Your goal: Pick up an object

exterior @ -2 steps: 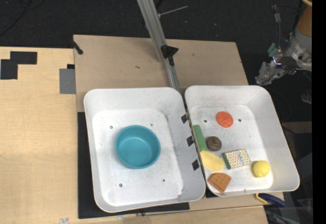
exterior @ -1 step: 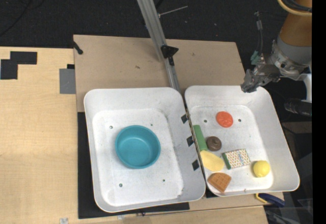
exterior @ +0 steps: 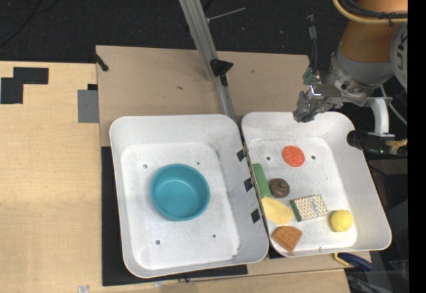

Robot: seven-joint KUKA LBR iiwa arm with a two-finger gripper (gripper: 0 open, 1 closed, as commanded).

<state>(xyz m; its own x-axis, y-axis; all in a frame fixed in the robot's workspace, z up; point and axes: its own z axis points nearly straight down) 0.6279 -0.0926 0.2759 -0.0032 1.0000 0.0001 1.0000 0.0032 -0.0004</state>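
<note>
The gripper (exterior: 307, 112) hung over the far rim of the right bin (exterior: 363, 172), below the grey wrist and orange band of the arm (exterior: 373, 25). At this slant the tool read as a dark cluster against the white rim, so whether it was open or closed could not be told; nothing was visibly held in it. No object lay directly beneath it.

The pickable items lay nearer the camera in the same bin. Closest to the gripper was a red-orange disc (exterior: 293, 156), standing alone on bare floor. Further forward, a green bar (exterior: 259, 179) lay along the left wall, with a small brown round piece (exterior: 279, 187) just beside it. A pale yellow piece (exterior: 276, 210) touched or nearly touched a patterned packet (exterior: 309, 207). A waffle-like brown piece (exterior: 287, 238) sat at the front edge, and a yellow ball (exterior: 341, 220) sat apart near the right side. The left bin (exterior: 133, 132) held a teal bowl (exterior: 180, 192).

For a sound pick, the disc was judged the best target: near, isolated and clear of the walls. The approach should have been vertical and centred. A flat disc probably offered little height to grip, so the descent needed to reach almost to the floor. The crowded front group carried a risk of nudging neighbours.
</note>
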